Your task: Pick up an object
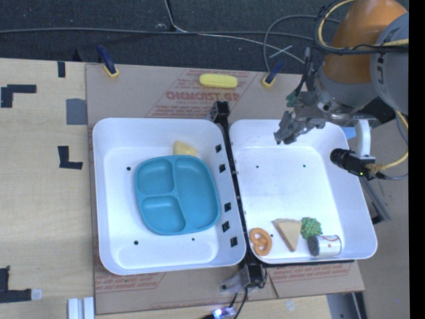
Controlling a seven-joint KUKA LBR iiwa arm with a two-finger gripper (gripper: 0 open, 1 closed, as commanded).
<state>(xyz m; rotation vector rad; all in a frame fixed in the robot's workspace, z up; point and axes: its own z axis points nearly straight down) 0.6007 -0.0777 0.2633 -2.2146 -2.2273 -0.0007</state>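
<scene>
My gripper [287,133] hangs over the far edge of the right bin [292,178], with nothing visible between its fingers. Along that bin's near edge lie a pretzel [260,241], a wedge of sandwich bread [287,232], a green broccoli piece [310,227] and a small can [327,245]. The left bin [113,178] holds a blue divided plate [176,195] with a yellow piece [185,149] just behind it. All of these objects sit well away from the gripper, toward the front.
A yellow banana-like object [218,80] lies on the cardboard behind the bins. Clamps [106,60] and cables run along the back edge. A black divider [229,178] separates the two bins. The arm's orange band [362,25] and a black fitting [348,159] stand over the right bin's far right.
</scene>
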